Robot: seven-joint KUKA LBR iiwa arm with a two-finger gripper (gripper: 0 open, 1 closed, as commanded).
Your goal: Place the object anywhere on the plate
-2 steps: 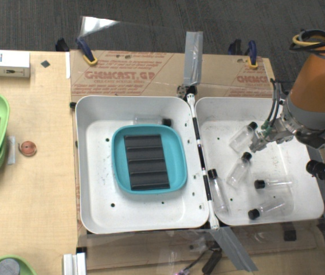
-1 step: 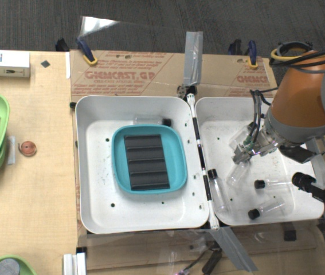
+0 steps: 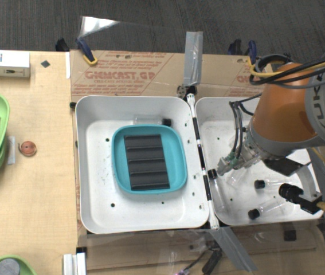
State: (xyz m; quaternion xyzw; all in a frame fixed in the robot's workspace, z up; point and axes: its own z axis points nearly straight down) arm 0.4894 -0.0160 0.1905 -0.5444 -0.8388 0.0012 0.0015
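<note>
Plate [image 3: 120, 153], teal, sits mid left bin [image 3: 93, 176] w/ a black ridged block [image 3: 146, 162] lying flat on it.
Arm [image 3: 282, 113] reaches over right bin [image 3: 219, 125]; gripper [image 3: 230, 165] low near that bin's left wall, apart from plate. Can't tell if gripper is clenched or released, or grasping anything. Small clear black-capped pieces [image 3: 259, 184] lie on right bin floor just beside it. Both bins on wood table [image 3: 36, 199].

Two white bins [image 3: 87, 171] sit side by side on the desk [image 3: 36, 211]. One teal plate [image 3: 119, 153] lies in the left bin, carrying one black ridged block [image 3: 146, 162]. One orange-banded arm [image 3: 282, 116] reaches in.
</note>
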